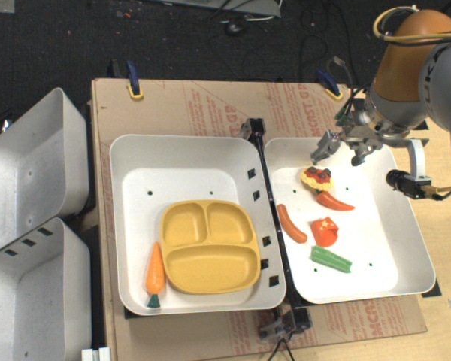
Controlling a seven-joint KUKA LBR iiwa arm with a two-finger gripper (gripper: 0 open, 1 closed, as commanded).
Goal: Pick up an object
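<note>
Jaws: apart, holding nothing, above the right bin's (413, 262) upper part, upper right of frame.
Pizza slice (317, 177): just below the jaws.
Chili (334, 200), sausage (291, 223), red pepper (325, 232), green pod (331, 259): right bin, centre.
Left bin (135, 201): yellow tray (210, 245), carrot (155, 271) beside it.

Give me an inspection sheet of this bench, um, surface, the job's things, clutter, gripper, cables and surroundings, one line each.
Surface: brown board bearing two white bins side by side, left bin and right bin.
Job's things: in the right bin, a pizza slice toy, red chili, sausage, red pepper and green pod, all lying loose.
Clutter: yellow divided plate and carrot in the left bin.
Gripper: gripper open above the right bin's far end, holding nothing.
Cables: dark cables on the floor beyond the board.
Surroundings: blue clamps on the board's far edge; white tubs at left.
</note>
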